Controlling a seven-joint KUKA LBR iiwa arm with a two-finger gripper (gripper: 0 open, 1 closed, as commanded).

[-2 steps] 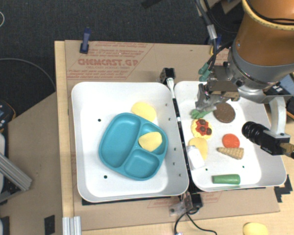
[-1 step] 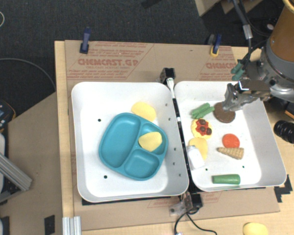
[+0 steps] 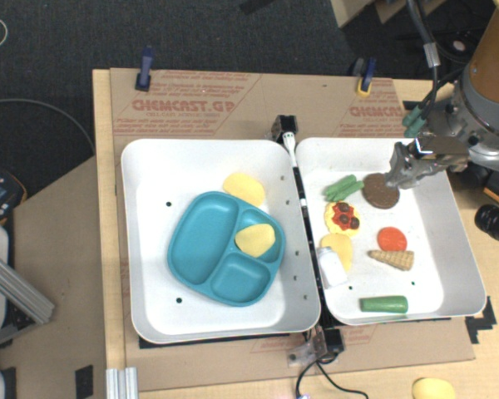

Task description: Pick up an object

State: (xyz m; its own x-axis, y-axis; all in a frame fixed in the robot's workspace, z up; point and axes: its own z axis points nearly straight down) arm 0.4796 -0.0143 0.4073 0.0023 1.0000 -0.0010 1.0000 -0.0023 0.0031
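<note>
End effector point(image 3: 397, 175) low over brown disc point(image 3: 380, 192) in right bin point(image 3: 449, 248); opening impossible to tell; disc probably light, stiff, flat, best pinched across edges

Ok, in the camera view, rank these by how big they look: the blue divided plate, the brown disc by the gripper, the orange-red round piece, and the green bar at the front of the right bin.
1. Blue divided plate, by far the largest.
2. Brown disc.
3. Green bar and orange-red round piece: too alike in area to rank; the bar is longer but thinner.

The cardboard sheet point(image 3: 183, 98) reads "CHEMCAST" (red, printed twice, partly hidden).
</note>
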